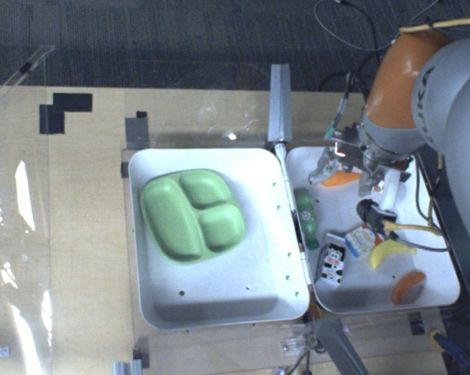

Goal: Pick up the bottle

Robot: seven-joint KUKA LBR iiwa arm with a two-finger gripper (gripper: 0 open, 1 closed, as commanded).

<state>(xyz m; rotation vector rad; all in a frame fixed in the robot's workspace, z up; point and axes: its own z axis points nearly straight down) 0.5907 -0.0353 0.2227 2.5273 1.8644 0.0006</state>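
Far left: pale wooden bench [67,227], bare but for some black marks near its back edge. Next, the left bin [223,291] - shallow and white, holding a green divided plate [191,215] with three compartments, set toward the bin's back-left part and lying flat.

Past the wall between the bins, the right bin [362,294]. Just inside its left wall, the bottle [305,216] - green, on its side, stretched along that wall from back to front, pressed close against it or nearly so. Cannot tell which end bears the cap.

To the right of the bottle and nearer the front, a small black-and-white packet [332,262], and just beside that a small colourful packet [360,240]. Further right, a yellow banana-shaped thing [390,252], and near the front-right corner a round orange-red thing [408,286].

Over the back part of the right bin, the gripper [345,171], hanging from the grey arm [447,98] with its orange band, reaching in from the right. Looks spread apart, clamped on nothing. Beneath and between its two metal tips, an orange thing [339,182]; whether touched or merely underneath cannot be told.

Bottle to the left of the gripper and somewhat nearer the front - near, yet clearly apart, with bare white bin floor showing between. Not gripped, not touched, flat on the bin floor.
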